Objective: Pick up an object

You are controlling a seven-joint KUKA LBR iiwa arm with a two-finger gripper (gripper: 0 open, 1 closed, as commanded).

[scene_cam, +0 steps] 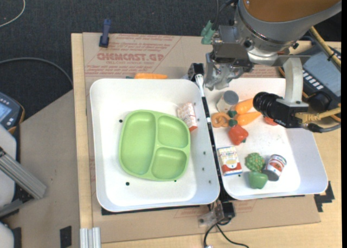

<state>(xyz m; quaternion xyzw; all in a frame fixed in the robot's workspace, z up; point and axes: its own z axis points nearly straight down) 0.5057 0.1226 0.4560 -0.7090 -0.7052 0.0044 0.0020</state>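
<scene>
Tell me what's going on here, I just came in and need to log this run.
A grey and orange robot arm reaches in over two white bins. Its pincer hangs above the far edge of the right bin, near the divider, with nothing seen in its grip. That bin holds toy food: a carrot, a red pepper, broccoli, a small can and a small carton. The left bin holds a green divided plate and a small packet.
</scene>
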